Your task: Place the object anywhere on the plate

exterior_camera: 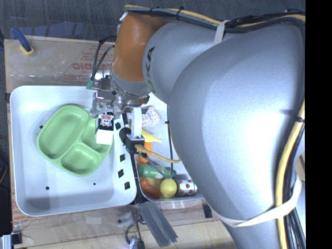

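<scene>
Arm over bin divider, gripper (105,122) at green plate's right rim.
One green three-compartment plastic plate (70,139) in left white bin (31,201); gripper state unclear; toy pile (158,178) incl. yellow lemon-like ball (168,188) in right bin, mostly hidden by arm.

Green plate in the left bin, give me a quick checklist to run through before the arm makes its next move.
1. Green plate lies flat inside the left bin: ok.
2. Plate's compartments are free to take an object: ok, nothing lies in them.
3. Gripper is over the plate's right edge: ok.
4. An object sits between the fingers: cannot tell; a small white piece with a red and black label hangs there, but it may be part of the gripper.
5. Fingers open or shut: cannot tell.
6. Other items, such as the yellow lemon, stay in the right bin, away from the plate: ok.
</scene>
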Robot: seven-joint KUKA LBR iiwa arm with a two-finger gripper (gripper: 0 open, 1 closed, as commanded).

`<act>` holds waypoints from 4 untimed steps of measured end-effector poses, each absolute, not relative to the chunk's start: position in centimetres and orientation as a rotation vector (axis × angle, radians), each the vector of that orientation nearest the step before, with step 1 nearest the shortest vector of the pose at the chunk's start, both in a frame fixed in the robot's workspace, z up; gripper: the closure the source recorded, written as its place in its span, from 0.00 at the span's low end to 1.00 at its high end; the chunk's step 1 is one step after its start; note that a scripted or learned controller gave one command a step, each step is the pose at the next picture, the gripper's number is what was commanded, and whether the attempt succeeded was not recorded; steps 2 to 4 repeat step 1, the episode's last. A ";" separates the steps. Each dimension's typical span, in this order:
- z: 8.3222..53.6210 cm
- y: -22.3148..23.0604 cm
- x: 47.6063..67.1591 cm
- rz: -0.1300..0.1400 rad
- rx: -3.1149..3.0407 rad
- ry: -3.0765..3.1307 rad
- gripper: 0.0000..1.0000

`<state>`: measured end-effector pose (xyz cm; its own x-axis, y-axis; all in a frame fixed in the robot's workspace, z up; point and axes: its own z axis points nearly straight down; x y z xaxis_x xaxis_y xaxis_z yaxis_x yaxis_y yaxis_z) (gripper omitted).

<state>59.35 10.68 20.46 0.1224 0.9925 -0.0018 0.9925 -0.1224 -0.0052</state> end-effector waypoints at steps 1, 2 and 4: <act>20.5 10.7 59.4 0.006 -2.351 -2.079 0.00; 20.5 10.7 59.4 0.006 -2.351 -2.079 0.00; 20.5 10.7 59.4 0.006 -2.351 -2.079 0.00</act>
